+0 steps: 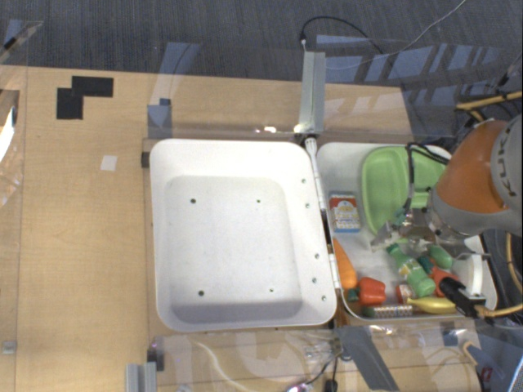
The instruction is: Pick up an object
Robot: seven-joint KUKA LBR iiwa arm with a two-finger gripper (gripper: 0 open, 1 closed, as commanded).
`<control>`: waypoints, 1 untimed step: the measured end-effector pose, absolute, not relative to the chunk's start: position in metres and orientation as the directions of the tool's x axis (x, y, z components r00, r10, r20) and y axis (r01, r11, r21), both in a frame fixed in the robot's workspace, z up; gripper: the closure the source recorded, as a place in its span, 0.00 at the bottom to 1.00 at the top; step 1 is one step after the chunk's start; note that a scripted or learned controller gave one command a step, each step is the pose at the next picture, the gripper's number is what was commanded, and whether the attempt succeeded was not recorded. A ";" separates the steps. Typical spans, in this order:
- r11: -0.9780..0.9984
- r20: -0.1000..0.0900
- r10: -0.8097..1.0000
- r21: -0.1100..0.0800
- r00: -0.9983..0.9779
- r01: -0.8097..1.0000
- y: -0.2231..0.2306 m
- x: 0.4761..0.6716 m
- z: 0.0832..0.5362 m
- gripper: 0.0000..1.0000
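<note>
Over the right bin (pixel 327 170) the hand (pixel 406 237) hangs low among green toys (pixel 418 278), beside a green bowl (pixel 386 188); whether it is spread or pinching anything I cannot tell; carrot (pixel 346 266), banana (pixel 431 305) lie near; left bin (pixel 229 227) sits alongside on the desk (pixel 73 243)

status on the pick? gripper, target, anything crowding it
Gripper down in right bin, over the toy pile. Nothing seen between fingers. Green bowl close beside it; green bottle, banana, carrot crowd below.

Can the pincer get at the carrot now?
Probably yes. The carrot lies uncovered at the right bin's left edge, nothing on top; the pincer hovers nearby over other toys.
</note>
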State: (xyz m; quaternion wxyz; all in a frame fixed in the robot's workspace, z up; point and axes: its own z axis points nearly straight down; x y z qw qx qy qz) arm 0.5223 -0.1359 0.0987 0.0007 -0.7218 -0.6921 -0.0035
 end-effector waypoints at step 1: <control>-0.041 0.006 0.999 0.002 0.041 0.999 -0.136 0.522 0.109 1.00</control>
